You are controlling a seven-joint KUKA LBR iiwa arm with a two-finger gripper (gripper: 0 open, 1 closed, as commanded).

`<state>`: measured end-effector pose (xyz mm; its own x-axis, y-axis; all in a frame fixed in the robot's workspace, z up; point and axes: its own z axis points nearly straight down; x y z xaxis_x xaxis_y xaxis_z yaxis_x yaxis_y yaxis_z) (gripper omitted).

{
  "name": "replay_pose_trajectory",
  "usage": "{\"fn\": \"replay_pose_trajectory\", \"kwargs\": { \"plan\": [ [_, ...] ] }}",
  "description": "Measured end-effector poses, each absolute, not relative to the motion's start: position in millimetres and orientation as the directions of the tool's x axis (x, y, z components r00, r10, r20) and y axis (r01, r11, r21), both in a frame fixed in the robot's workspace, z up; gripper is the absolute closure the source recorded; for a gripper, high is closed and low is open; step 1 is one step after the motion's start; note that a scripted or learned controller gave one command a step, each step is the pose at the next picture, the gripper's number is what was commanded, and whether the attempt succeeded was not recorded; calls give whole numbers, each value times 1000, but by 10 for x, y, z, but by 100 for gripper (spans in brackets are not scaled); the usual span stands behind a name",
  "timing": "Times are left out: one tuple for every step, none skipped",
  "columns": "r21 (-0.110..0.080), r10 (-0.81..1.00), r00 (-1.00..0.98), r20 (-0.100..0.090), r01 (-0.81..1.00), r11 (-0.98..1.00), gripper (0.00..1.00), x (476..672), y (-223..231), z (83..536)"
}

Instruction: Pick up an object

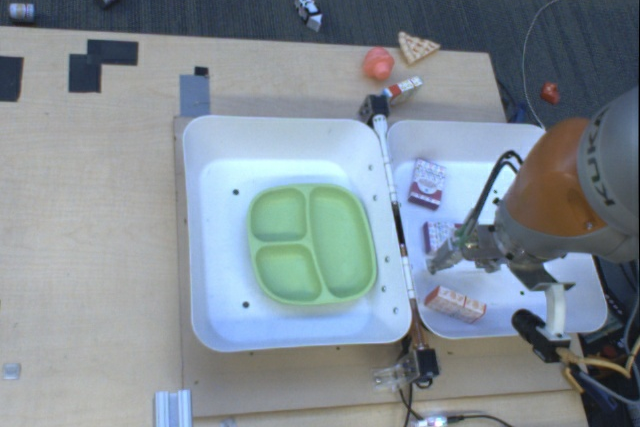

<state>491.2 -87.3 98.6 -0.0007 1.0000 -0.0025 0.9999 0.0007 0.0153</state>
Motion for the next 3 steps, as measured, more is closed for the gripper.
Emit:
{"fn": "replay_pose_trajectory", "kwargs": {
  "plan": [
    [8,1000,1,-2,1000,-1,0,4889,-838,873],
    [15,1000,0,-2,1000,0,100,4913,-830,986],
    [15,1000,-1,-2,1000,1,0,4912,-830,986]
  ]
}}
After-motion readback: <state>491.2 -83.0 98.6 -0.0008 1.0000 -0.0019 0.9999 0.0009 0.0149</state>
